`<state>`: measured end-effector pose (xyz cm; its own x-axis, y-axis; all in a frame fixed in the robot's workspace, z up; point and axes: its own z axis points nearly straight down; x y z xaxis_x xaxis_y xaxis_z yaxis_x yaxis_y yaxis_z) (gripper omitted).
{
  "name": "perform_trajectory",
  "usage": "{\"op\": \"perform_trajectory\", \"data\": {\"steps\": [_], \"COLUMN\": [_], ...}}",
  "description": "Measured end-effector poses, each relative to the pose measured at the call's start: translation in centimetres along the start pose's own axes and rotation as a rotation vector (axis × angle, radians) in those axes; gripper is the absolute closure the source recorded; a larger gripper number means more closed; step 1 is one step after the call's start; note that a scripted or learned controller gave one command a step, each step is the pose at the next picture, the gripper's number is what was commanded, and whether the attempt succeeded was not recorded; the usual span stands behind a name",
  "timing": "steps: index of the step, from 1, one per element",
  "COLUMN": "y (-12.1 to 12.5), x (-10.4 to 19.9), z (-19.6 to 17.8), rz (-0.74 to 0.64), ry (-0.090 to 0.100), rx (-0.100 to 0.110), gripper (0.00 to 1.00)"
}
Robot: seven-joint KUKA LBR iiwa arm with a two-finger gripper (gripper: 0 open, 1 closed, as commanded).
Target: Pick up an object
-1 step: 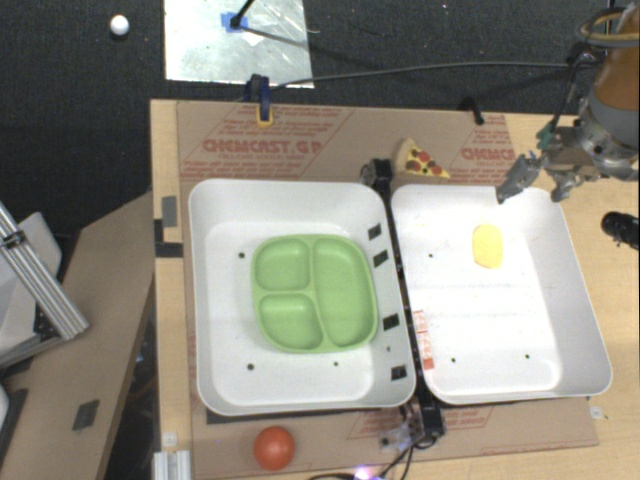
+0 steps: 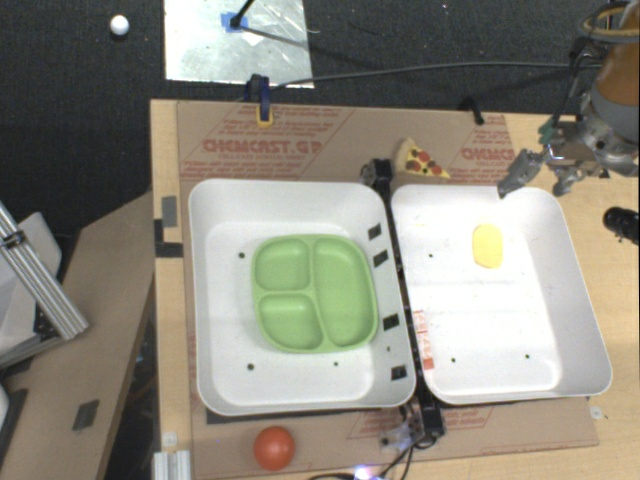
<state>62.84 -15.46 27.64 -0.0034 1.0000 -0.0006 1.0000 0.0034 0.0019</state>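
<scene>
In the left bin (image 2: 215, 268) we see a green divided plate (image 2: 315, 293) with three compartments, lying flat and roughly centred on the white floor. Just beside it, sharing the middle seam, sits the right bin (image 2: 560, 368), and in its upper half lies a small yellow object (image 2: 487, 246), oblong and soft-edged, well apart from any wall. We find the gripper (image 2: 540, 171) up and to the right of that yellow piece, hanging over the bin's far right corner rather than above the object itself. Its two fingers stand spread apart, one fingertip (image 2: 512, 180) reaching toward the left and the other toward the right, and we see nothing between them. The grey arm (image 2: 612, 98) comes in from the right edge, its wrist tilted so that the fingers point down and to the left.

Both bins rest on a tan board (image 2: 300, 138) printed with red lettering. On that board, just beyond the seam between the bins, lies a toy pizza slice (image 2: 422, 160); near the front edge, below the left bin, sits an orange-red ball (image 2: 273, 447). Behind the board the floor is dark, with a shiny sheet (image 2: 200, 38) taped down and a small white ball (image 2: 120, 25) at far left.
</scene>
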Motion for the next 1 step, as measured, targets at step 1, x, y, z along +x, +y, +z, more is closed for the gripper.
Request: {"op": "perform_trajectory", "data": {"steps": [1], "y": [-0.54], "x": [-0.01], "z": [4.24], "rz": [0.002], "ry": [0.000], "rx": [0.002], "gripper": [0.00]}}
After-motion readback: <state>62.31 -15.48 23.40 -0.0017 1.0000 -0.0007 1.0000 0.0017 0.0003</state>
